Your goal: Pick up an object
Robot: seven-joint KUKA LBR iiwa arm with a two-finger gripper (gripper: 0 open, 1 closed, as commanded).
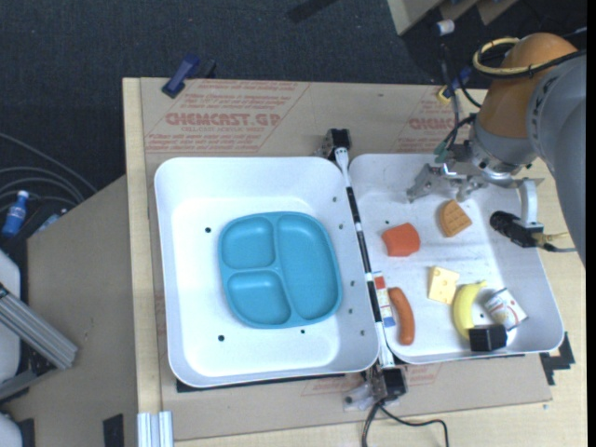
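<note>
My gripper (441,188) hangs over the far part of the right bin (531,291), its fingers spread open with nothing between them. Just in front of it lies a tan cracker-like piece (453,218). An orange-red block (401,239) sits left of that, near the bin's middle. Further forward are a yellow cheese wedge (443,284), a reddish sausage (402,314), a yellow banana (465,306), a small white packet (504,306) and a black block (486,339).
The left bin (186,250) holds a blue plate with three compartments (278,268). A black divider (358,240) runs between the bins. A blue clip (181,76) lies on the board's far left corner.
</note>
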